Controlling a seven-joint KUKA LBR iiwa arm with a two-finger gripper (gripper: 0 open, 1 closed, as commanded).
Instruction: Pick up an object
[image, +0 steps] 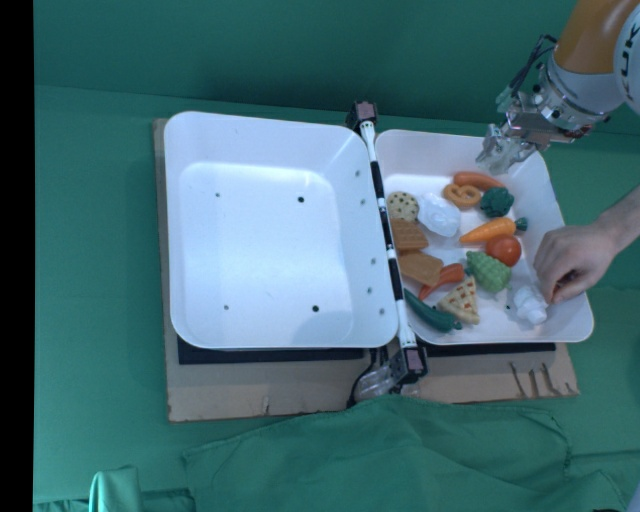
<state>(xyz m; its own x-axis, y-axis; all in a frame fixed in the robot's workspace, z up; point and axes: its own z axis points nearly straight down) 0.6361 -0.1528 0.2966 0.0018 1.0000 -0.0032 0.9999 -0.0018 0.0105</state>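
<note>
Arm: your grey arm with its orange band (590, 30) reaches in from the upper right.
Jaws: the gripper (503, 150) hangs over the far edge of the right bin (430, 150); you cannot tell how far the jaws stand apart, and nothing shows between them.
Objects: toy foods crowd the right bin, among them a pretzel (463, 193), broccoli (495, 202), carrot (487, 231), tomato (505, 250), cookie (402, 205) and pizza slice (461, 301).
Nearest to the gripper: the pretzel, just below it.
Hand: a person's hand (575, 260) rests in the right bin by a white piece (528, 305).
Left bin (200, 150): beside the right one on the tabletop (100, 250).
</note>
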